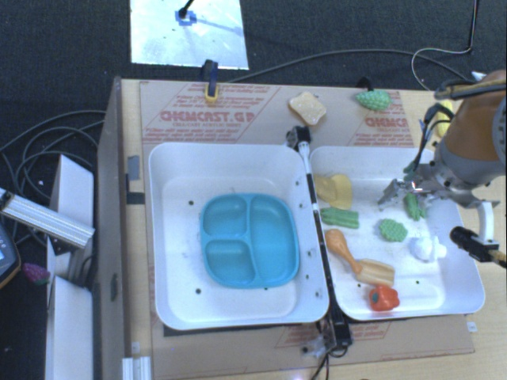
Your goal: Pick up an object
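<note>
Dark carpet surrounds a cardboard-topped bench point(238, 113) on which two shallow white bins are set side by side. In the right bin point(467, 291), a small dark green object point(413, 206) is seen at the tips of the gripper point(404, 190), near the bin's upper right part. Whether that object is between the fingers or merely beneath them cannot be told, and the state of the jaws cannot be made out either, since the metal parts blur together at this angle. The gripper is carried by the grey arm with its orange band point(474, 129), which reaches in from the right.

Just below the dark green object, a light green bumpy piece point(392, 229) is found, and to its right a small white item point(426, 248) lies close to the bin's right wall. Toward the dividing edge, a yellow piece point(335, 188) is placed at the top, with a green pod-like piece point(339, 217) just under it. Below these, a tan drumstick-shaped toy point(342, 248) is laid at a slant, touching a beige block point(377, 272). A red-orange pepper-like toy point(383, 298) sits near the bin's front edge.

The left bin point(178, 212) is occupied by a blue divided plate point(249, 240) resting flat in its middle.

Behind the bins, on the cardboard, a slice of toy bread point(307, 108) and a green bumpy toy point(373, 99) are seen well apart from each other.
</note>
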Robot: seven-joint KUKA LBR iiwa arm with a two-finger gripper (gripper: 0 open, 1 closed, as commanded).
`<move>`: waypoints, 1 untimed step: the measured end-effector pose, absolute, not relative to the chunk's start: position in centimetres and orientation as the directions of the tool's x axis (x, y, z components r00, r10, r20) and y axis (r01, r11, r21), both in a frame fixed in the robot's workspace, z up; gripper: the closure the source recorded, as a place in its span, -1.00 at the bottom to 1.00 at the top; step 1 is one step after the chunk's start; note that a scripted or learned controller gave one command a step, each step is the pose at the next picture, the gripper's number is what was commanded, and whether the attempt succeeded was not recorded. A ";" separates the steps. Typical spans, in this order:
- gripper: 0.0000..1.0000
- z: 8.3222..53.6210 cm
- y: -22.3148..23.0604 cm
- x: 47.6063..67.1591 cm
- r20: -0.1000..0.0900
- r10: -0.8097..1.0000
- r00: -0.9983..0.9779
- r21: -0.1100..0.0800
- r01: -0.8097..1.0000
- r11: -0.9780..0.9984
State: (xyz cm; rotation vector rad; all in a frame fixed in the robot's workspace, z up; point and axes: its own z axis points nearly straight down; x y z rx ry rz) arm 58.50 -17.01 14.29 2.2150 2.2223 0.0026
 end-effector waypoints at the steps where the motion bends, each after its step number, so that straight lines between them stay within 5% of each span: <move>1: -1.00 8.4 -16.2 55.7 0.000 1.000 -0.001 0.001 1.000 0.001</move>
